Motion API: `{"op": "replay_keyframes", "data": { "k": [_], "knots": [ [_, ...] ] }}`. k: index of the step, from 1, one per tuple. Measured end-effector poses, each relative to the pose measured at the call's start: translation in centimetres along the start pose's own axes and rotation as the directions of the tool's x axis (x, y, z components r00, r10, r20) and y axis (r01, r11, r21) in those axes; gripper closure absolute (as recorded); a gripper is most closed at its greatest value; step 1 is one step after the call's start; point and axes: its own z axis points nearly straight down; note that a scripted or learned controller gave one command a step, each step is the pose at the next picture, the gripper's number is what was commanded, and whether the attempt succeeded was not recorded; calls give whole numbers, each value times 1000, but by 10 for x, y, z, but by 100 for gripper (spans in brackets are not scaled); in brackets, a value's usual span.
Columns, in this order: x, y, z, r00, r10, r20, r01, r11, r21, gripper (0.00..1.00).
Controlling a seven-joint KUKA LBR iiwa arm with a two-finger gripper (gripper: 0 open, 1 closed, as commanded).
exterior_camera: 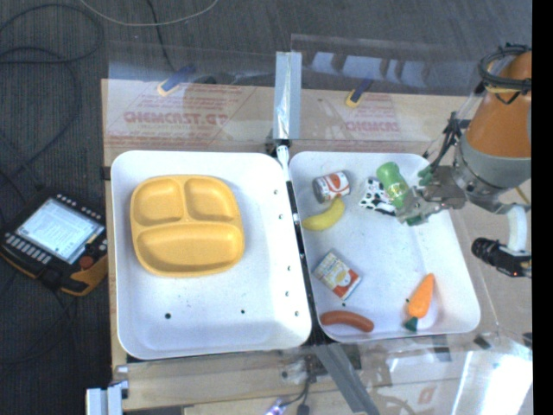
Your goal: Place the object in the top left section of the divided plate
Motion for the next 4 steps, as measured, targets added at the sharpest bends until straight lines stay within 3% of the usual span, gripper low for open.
{"op": "replay_keyframes", "data": {
  "k": [1, 2, 4],
  "knots": [
    [63, -66, -21, 995, -97, -4, 97, 995, 0, 100],
    [115, -47, -43, 954, -301, -3, 301, 954, -1, 100],
    [214, 25, -22, 900, -436, -2, 436, 900, -1, 100]
  ]
}}
